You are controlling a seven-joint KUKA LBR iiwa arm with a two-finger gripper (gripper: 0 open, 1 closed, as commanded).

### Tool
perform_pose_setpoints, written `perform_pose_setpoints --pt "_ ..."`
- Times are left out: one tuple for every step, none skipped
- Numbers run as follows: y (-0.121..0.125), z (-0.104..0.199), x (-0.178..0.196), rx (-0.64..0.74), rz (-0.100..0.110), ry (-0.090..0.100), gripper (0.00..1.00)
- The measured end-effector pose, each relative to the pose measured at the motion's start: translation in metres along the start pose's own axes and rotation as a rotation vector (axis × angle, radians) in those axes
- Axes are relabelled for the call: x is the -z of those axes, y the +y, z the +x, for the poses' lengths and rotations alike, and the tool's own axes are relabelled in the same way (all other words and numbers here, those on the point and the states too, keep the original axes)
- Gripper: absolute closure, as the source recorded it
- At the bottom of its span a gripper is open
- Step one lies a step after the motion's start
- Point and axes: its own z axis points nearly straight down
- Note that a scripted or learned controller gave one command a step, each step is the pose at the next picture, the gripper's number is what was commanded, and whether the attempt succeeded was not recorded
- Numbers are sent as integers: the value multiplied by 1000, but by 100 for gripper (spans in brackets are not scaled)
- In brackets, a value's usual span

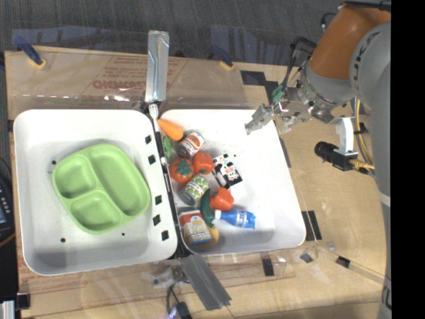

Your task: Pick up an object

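Observation:
The right bin (272, 178) holds a heap of small toys along its left side: an orange carrot (170, 129), a small can (193, 142), a red tomato-like piece (182, 170), a green can (196, 189), a black-and-white cow-print piece (228, 169), a red pepper (222, 198), a blue bottle (238, 218) and a labelled jar (195, 228). My gripper (257, 120) hangs over the bin's far right corner, well apart from the heap. Its fingers look spread with nothing between them.
The left bin (40, 231) holds a green three-compartment plate (101, 187). A taped divider runs between the bins. The arm's wrist and orange band (339, 38) rise at the right, with a black cable fitting (332, 155) beside the right bin.

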Motion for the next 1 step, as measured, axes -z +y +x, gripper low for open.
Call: perform_pose_setpoints --pt "-15 31 -144 -6 -8 -2 0"
